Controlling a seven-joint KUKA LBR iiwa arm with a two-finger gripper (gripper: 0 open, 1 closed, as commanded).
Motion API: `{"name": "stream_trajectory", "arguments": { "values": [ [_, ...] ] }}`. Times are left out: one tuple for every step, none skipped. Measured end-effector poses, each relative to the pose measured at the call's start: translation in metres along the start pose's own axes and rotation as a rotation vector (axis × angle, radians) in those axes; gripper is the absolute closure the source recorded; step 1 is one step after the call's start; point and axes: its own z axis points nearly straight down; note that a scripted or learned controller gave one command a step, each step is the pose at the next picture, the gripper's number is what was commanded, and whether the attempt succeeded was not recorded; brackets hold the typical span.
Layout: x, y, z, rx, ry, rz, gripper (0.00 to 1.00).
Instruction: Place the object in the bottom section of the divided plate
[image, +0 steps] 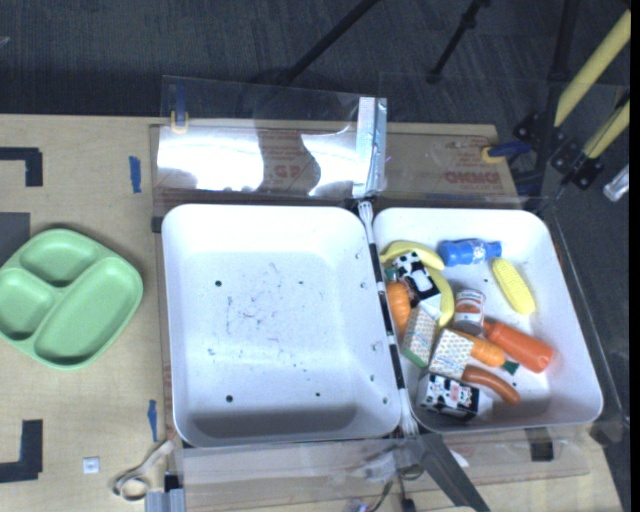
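A green divided plate (66, 296) lies on the wooden bench at the far left, with two small sections toward the back and one large section toward the front right. The right white bin (570, 330) holds a pile of toy food: a yellow banana (412, 256), a blue bottle (468, 251), a yellow corn cob (514, 286), an orange carrot (520, 347), a black-and-white carton (449, 396), a small can (469, 310) and several other pieces.
The left white bin (270, 320) stands between the plate and the filled bin. A clear plastic panel (270, 150) rises behind the bins. Black tape marks lie on the bench at the left. Tripod legs and a yellow bar stand at the back right.
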Motion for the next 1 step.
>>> {"name": "stream_trajectory", "arguments": {
  "values": [
    [0.0001, 0.0001, 0.0001, 0.0, 0.0, 0.0, 0.0]
  ]
}}
